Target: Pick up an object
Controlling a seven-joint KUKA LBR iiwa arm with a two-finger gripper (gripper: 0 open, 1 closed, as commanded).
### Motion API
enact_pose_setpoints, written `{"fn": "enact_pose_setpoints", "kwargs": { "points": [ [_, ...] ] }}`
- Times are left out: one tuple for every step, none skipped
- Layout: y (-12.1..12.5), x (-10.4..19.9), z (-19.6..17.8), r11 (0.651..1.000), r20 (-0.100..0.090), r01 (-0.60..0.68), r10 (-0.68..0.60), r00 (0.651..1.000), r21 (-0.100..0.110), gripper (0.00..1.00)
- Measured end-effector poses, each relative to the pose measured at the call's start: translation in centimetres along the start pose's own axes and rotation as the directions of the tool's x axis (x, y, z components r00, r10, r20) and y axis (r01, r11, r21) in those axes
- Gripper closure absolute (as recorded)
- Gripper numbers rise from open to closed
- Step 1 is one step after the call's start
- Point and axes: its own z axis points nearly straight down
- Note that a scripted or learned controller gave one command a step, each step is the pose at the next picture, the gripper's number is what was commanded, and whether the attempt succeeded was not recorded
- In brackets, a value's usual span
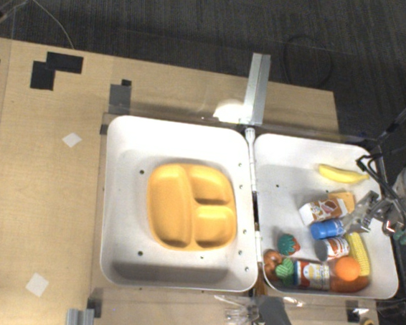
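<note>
The right bin [290,156] holds a heap of small toy foods along its right and front side. A yellow banana [341,174] lies at the back. Below it are a brown and white packet [326,208], a blue cup [326,229], a red and white can [335,247], a yellow corn cob [359,252], an orange [348,269], a lying bottle [309,273] and a strawberry [287,243]. My gripper [361,214] reaches in from the right, just right of the packet and the blue cup. Its fingers stand open with nothing between them.
The left bin [125,186] holds a yellow divided plate [191,206]. A metal post [257,88] rises behind the ridge between the bins. The wooden bench [35,177] lies to the left, and cables hang at the far right by the arm.
</note>
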Motion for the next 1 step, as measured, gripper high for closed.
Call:
{"fn": "enact_pose_setpoints", "kwargs": {
  "points": [
    [0.09,-0.29,-1.24,1.000,0.010,0.003,-0.003,1.000,-0.001,1.00]
  ]
}}
